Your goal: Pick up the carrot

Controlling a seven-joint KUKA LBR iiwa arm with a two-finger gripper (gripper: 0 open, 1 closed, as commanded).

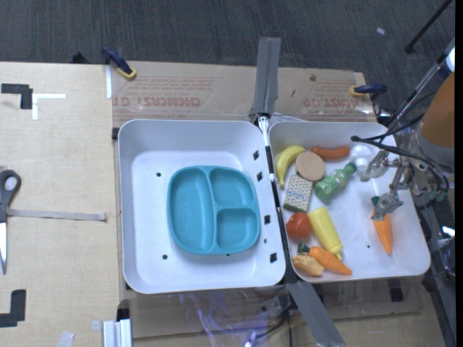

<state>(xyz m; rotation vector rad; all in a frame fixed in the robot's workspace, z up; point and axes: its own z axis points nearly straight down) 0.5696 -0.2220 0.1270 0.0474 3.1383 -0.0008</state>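
An orange carrot (pixel 384 235) lies in the right bin (pixel 405 266) near its right wall, with its tip pointing toward the front. My gripper (pixel 381 208) is directly at the carrot's thick end and touches or nearly touches it. The view does not settle whether it has a grip on the carrot. A second orange carrot-like piece (pixel 332 260) lies at the bin's front edge beside a bread roll (pixel 307 265).
Left of the gripper in the right bin are a banana (pixel 287 162), a sausage (pixel 330 152), a round cookie (pixel 310 166), a green bottle (pixel 334 182), a cracker (pixel 297 192), a tomato (pixel 299 225) and a yellow bottle (pixel 326 229). The left bin (pixel 137 194) holds a teal divided plate (pixel 215 210).
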